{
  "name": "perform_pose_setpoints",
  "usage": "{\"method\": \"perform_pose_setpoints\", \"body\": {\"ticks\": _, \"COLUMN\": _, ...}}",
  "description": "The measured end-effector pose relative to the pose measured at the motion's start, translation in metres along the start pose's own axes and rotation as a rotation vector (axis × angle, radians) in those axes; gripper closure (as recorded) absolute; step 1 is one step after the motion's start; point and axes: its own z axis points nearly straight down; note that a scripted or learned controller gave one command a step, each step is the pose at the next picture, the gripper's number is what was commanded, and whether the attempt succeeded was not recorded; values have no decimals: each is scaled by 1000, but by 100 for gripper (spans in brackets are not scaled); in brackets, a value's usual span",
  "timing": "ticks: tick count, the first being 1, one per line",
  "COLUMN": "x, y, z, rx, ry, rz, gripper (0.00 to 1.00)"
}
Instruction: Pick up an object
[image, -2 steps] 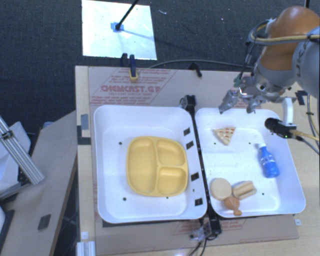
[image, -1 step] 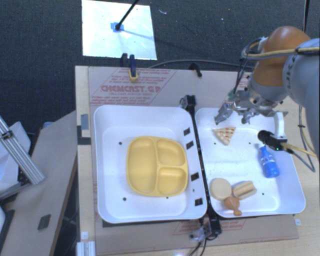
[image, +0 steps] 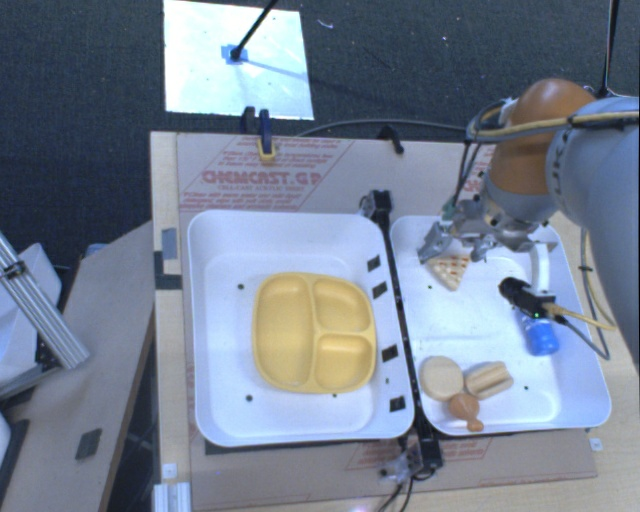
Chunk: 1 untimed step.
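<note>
- Camera view, nearest: round biscuit (image: 440, 377) and bread roll (image: 488, 378) lie well apart from the fingers; leave them.
- Farther: waffle wedge (image: 450, 270) lies just below the gripper (image: 456, 250), whose fingers are spread apart.
- Best to centre on the wedge, descend straight, then close.

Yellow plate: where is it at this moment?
In the camera view, the plate lies in the middle of the left bin, beside the black divider.

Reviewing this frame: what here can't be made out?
- Camera view: the waffle wedge has its far edge hidden under the gripper; contact unclear.
- Camera view: the right bin has its far corner hidden by the arm.
- Camera view: the small brown piece is too small to identify.
</note>
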Motion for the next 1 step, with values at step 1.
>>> {"method": "perform_pose_setpoints", "body": {"ticks": 1, "x": 0, "y": 1, "z": -12, "rx": -5, "ry": 0, "rz": 0, "gripper": 100}}
